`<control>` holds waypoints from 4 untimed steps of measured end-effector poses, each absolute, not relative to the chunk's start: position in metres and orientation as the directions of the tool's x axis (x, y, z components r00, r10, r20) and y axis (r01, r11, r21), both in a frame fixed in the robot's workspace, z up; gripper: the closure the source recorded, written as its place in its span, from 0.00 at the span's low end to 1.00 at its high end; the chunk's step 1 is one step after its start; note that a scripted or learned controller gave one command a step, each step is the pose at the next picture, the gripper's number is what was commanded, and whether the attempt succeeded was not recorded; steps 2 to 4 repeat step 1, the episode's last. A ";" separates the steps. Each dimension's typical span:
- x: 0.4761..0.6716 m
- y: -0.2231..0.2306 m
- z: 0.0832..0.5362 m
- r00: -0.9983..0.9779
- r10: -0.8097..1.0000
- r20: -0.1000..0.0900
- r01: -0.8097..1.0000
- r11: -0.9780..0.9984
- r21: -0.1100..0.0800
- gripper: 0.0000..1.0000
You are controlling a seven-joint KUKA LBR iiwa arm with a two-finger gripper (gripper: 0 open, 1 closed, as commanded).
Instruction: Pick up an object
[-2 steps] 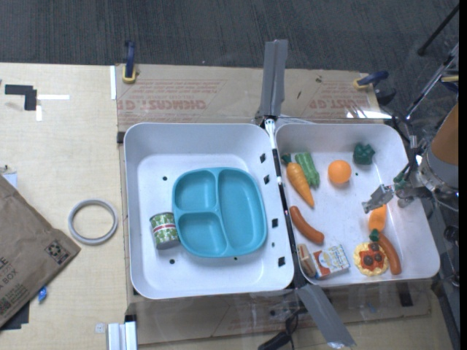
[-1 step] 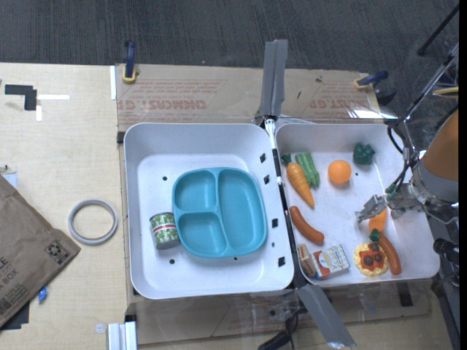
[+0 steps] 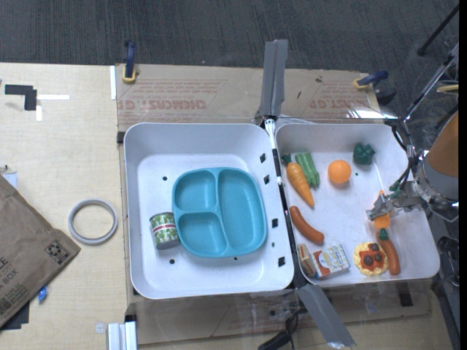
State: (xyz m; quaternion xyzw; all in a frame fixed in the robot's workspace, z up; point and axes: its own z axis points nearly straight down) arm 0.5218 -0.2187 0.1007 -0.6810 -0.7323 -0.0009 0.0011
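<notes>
Gripper (image 3: 379, 211) is hanging low over the right bin (image 3: 408, 268), close to its right wall; can't tell how it's set, too small and blurred. Likely lining up on the small orange piece (image 3: 383, 233) just below it. Pizza slice (image 3: 371, 259) and hot dog (image 3: 391, 257) are crowding that corner, wall right beside, so room is tight. Orange ball (image 3: 338, 172) is sitting in more open floor. Left bin (image 3: 139, 195) is holding the teal tray (image 3: 219, 211) and a can (image 3: 164, 230).

The gripper (image 3: 380, 211) is hanging over the right bin (image 3: 343, 132), and its fingers are looking too small to make out. The arm (image 3: 446, 155) is running off the edge, right of that bin. A small orange thing (image 3: 383, 233) is peeking out just under the gripper, too tiny to name.
</notes>
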 end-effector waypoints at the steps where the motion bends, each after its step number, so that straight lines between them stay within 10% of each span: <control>1: 0.531 -0.151 0.190 -0.043 0.999 -0.001 0.999 0.043 0.000 1.00; 4: 0.531 -0.151 0.190 -0.043 0.999 -0.001 0.999 0.043 0.000 1.00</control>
